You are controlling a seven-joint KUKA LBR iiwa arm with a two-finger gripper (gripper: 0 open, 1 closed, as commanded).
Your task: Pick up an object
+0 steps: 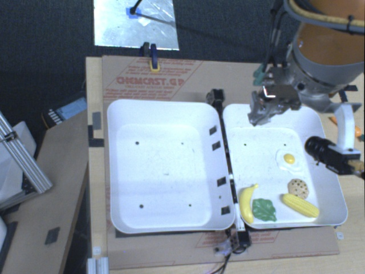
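My gripper point(262, 117) hangs over the far left corner of the right bin point(328, 218), well above its floor, with nothing visible between its fingers. Toy food lies along the bin's near side: a fried egg point(288, 160) in the middle right, a cookie point(297, 187) below it, a yellow corn cob point(300, 205) at the near right, a banana point(246, 203) against the near left wall, and a green leafy piece point(264, 209) beside the banana.
The left bin point(114, 153) lies beside the right one, a black clamp strip point(223, 153) between them. The arm's grey and orange body point(328, 33) fills the upper right. A black cylinder point(325, 151) juts over the right bin's right rim.
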